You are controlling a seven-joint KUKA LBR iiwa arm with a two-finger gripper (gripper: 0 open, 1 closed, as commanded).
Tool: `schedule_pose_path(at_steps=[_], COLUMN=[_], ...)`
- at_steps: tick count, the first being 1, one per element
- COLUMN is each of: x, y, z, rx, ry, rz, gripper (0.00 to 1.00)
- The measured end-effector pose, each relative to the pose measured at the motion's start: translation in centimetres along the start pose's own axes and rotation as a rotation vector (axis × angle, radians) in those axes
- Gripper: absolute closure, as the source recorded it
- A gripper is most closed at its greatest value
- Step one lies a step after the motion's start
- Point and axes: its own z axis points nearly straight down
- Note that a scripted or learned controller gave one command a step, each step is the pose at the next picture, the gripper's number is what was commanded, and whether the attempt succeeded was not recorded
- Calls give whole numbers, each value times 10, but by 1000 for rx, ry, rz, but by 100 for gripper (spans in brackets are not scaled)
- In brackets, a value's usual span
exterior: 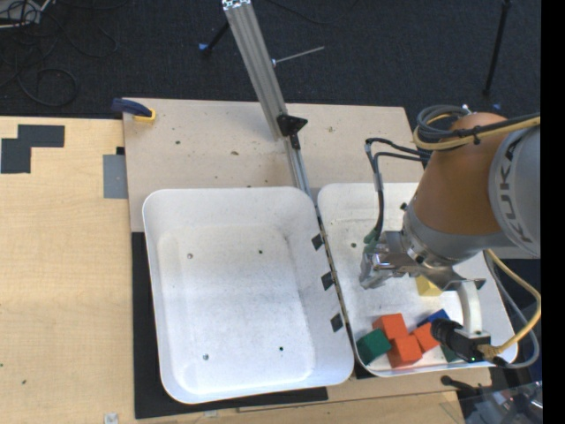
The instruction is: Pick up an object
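Observation:
In the right bin [349, 203], several blocks lie bunched at the near edge: an orange block [402, 338], a green block [374, 345] to its left and a blue block [438, 319] to its right. A small yellow piece [429, 284] peeks out from under the arm. My gripper [378, 269] hangs over the middle of this bin, just above and left of the blocks. The bulky orange wrist [459, 193] hides the bin's far right part. Nothing shows between the fingers.
The left bin [168, 210] sits beside the right one. A slanted aluminium rail [260, 69] runs down to the gap between the bins. A blue and yellow clamp [134, 109] lies at the board's back left corner.

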Motion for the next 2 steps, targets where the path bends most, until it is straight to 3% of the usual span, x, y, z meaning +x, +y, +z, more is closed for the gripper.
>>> schedule_pose_path(at_steps=[2], x=[97], y=[13], z=[5], rx=[2], ry=[-1], rz=[1], gripper=[100])
